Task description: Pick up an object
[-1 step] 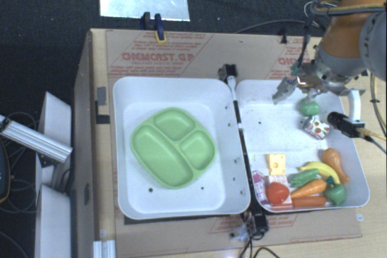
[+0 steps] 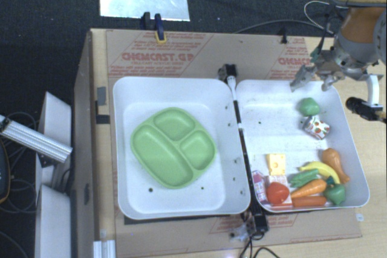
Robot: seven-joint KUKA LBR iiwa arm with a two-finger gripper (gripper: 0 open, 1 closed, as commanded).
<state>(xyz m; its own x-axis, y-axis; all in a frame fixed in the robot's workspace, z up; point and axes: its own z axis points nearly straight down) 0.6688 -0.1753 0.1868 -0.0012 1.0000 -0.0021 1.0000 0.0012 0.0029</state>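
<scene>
Nearest the camera, toy food crowds the right bin (image 2: 357, 148) at its 5 o'clock corner: a tomato (image 2: 277, 193), a carrot (image 2: 309, 188) and a banana (image 2: 322, 170) (packed too tightly for an easy grasp, I judge). Up at 1 o'clock the gripper (image 2: 315, 80) hangs over the bin's far rim, fingers spread wide and holding nothing. A green ball (image 2: 309, 106), alone on bare floor, lies just toward 6 o'clock from it, so a short reach nearward should bring the gripper over it.

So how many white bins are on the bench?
2. The left bin holds a green divided plate; the right bin holds the toy food.
</scene>
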